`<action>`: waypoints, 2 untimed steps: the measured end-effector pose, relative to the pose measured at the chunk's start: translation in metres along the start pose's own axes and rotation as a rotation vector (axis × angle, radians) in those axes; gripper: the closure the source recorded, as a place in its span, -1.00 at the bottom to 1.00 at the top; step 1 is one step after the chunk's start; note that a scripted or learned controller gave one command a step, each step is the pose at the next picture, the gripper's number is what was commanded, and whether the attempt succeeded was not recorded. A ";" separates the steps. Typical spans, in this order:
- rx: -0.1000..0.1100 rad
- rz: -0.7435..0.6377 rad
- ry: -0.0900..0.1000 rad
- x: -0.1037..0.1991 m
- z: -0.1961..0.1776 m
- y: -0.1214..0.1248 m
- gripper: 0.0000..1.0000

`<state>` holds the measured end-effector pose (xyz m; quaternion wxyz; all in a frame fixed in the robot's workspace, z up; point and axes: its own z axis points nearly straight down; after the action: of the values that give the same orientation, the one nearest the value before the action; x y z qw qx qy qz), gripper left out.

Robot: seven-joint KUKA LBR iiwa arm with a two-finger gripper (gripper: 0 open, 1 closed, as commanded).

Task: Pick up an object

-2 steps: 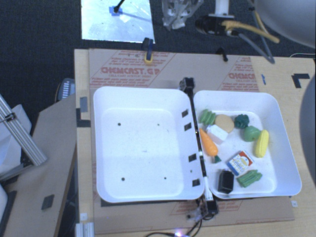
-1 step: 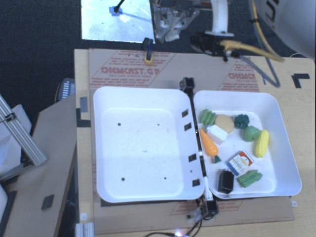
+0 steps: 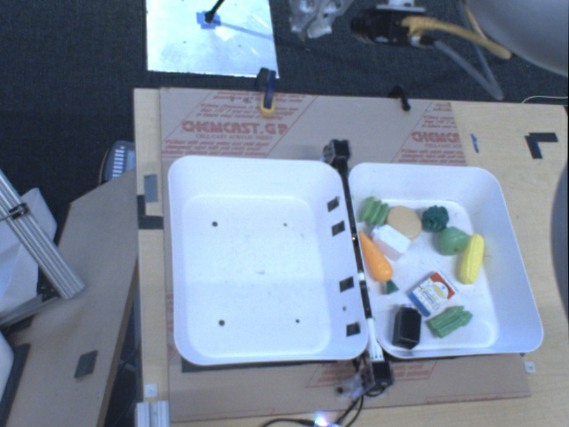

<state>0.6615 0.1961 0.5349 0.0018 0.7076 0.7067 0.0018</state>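
Small toy foods crowd the right shallow white plastic bin [image 3: 507, 238] on the desk.
The translucent claw [image 3: 313, 7] hangs up top, well apart; its grip I cannot tell. An orange plastic carrot [image 3: 376, 258] lies beside a yellow plastic corn cob [image 3: 471, 258].

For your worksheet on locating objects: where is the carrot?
The carrot lies in the right bin, near its left wall, just below the white block.
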 end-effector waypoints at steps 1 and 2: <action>0.006 0.001 -0.001 -0.056 0.045 0.007 1.00; 0.000 -0.008 0.003 -0.035 -0.004 -0.045 1.00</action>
<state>0.6165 0.1613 0.5386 0.0007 0.7047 0.7095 0.0028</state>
